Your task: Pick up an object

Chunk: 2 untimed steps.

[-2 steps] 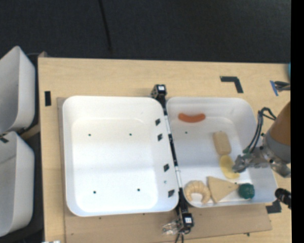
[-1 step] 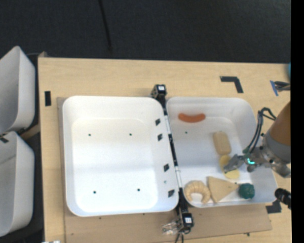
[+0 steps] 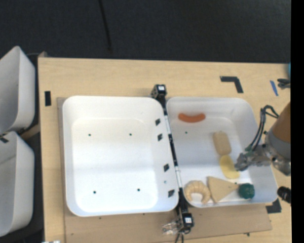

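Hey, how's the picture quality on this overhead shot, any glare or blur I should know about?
Camera view: even, soft lighting, only faint shadows inside the left bin and right bin; the white plastic looks bright but not blown out; the image is slightly soft overall, so the gripper near the yellow piece is blurry and its details are unreadable.

One cam, fixed above the bench (image 3: 116, 77), looking down at a slant; far enough to take in both bins, left bin (image 3: 111, 156) and right bin (image 3: 213, 110), w/ dark floor beyond the far edge; arm (image 3: 281, 135) enters from the right edge.
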Available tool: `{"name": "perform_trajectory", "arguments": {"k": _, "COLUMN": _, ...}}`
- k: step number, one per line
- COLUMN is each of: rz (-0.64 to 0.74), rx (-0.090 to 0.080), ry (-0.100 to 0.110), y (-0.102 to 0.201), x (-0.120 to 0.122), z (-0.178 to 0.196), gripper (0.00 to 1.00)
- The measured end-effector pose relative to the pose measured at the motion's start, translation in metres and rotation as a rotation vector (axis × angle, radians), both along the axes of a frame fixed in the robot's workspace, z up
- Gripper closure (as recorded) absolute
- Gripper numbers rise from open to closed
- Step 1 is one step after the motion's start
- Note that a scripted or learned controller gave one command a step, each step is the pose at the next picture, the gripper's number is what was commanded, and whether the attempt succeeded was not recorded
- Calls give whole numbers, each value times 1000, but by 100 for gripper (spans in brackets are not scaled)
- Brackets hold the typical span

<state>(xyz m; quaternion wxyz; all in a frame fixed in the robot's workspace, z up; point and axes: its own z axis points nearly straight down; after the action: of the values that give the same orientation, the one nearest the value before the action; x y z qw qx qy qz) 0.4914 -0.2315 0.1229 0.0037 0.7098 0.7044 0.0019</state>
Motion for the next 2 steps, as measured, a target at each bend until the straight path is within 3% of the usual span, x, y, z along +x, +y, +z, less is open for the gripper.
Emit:
{"name": "perform_trajectory", "arguments": {"k": 1, "rz": -1, "rx": 0, "ry": 0, "y": 0, "x": 0, "z": 0, "gripper": 0}}
{"name": "perform_trajectory", "arguments": {"k": 2, "rz": -2, "rx": -2, "ry": -3, "y": -1, "x": 1, "z": 10, "gripper": 100}}
